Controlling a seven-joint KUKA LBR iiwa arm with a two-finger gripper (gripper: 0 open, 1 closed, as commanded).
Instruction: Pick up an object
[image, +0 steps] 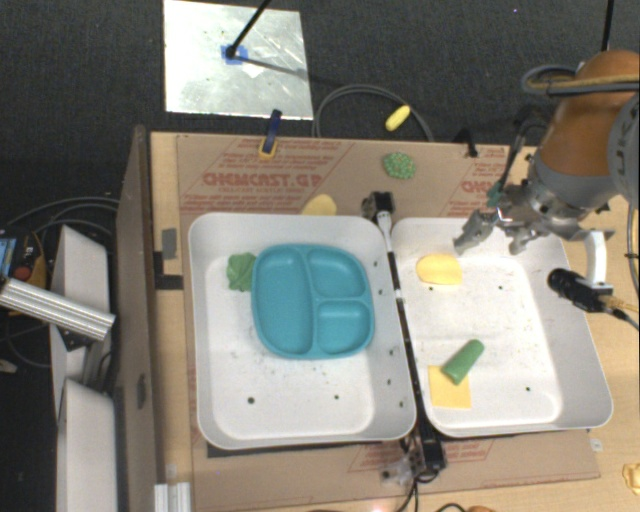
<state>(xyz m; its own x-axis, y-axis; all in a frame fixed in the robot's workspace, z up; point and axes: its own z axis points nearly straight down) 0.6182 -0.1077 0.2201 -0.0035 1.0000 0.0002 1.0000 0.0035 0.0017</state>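
Gripper over the back edge of the right bin, fingers spread apart, nothing between them. Just in front and to the left, inside that bin: yellow lump. Nearer its front edge: green cylinder touching yellow square.

High slanted overhead view of both bins
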